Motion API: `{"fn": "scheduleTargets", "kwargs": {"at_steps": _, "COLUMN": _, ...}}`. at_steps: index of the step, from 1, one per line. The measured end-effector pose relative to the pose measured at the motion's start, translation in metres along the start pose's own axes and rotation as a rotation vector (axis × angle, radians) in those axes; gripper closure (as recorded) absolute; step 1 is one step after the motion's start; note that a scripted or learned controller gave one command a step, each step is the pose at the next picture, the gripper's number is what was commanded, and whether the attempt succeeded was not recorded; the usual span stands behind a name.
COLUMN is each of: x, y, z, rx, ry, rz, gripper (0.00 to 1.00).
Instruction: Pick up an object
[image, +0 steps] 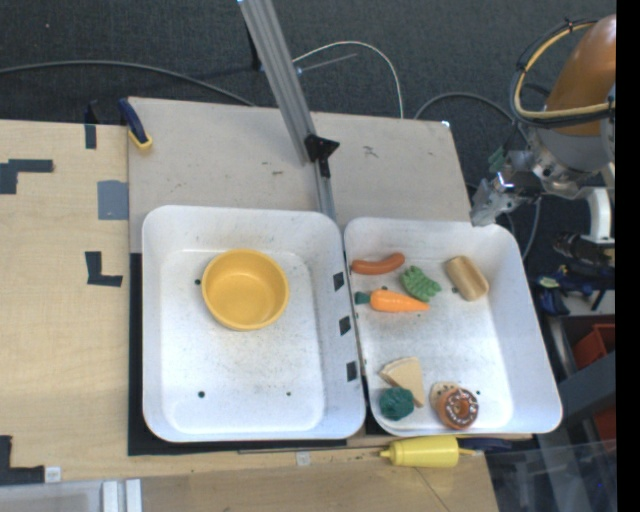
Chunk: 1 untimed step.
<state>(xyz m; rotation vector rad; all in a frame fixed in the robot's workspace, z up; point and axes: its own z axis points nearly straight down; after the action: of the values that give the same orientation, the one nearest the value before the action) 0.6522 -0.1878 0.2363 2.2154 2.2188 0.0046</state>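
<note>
My tool hangs just past the right bin's far right corner; I cannot tell its state. The bread roll lies nearest, in that bin toward the camera and slightly left, long axis slanting from far-left to near-right. I can read no labels or writing.
</note>
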Motion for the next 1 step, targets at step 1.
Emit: {"fn": "scheduleTargets", "kwargs": {"at_steps": 1, "x": 0.0001, "y": 0.0013, "z": -0.0420, "rx": 0.002, "ry": 0.001, "rz": 0.000, "gripper": 1.00}}
